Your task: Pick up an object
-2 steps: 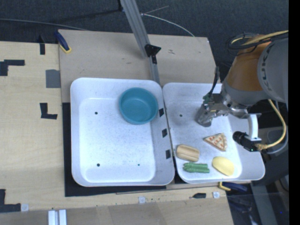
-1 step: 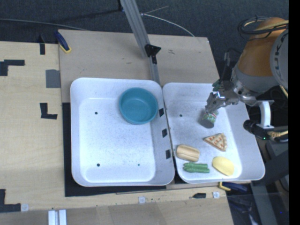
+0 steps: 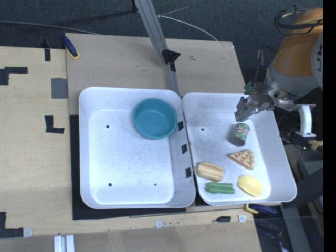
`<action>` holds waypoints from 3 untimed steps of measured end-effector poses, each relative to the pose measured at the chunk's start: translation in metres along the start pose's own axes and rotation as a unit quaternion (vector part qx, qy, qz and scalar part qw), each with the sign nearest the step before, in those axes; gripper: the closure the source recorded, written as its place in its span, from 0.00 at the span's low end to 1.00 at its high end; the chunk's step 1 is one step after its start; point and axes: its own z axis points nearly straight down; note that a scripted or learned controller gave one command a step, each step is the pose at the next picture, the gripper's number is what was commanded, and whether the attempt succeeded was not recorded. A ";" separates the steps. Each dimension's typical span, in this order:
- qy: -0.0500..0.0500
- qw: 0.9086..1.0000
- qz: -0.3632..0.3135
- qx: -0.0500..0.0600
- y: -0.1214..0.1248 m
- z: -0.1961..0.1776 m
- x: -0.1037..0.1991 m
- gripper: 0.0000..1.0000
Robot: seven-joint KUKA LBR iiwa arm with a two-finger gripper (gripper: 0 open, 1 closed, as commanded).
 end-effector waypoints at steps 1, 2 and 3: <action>0.001 1.000 -0.002 0.002 0.009 0.016 0.054 1.00; 0.001 1.000 -0.003 0.001 0.021 0.010 0.102 1.00; 0.001 1.000 -0.003 0.001 0.030 0.007 0.149 1.00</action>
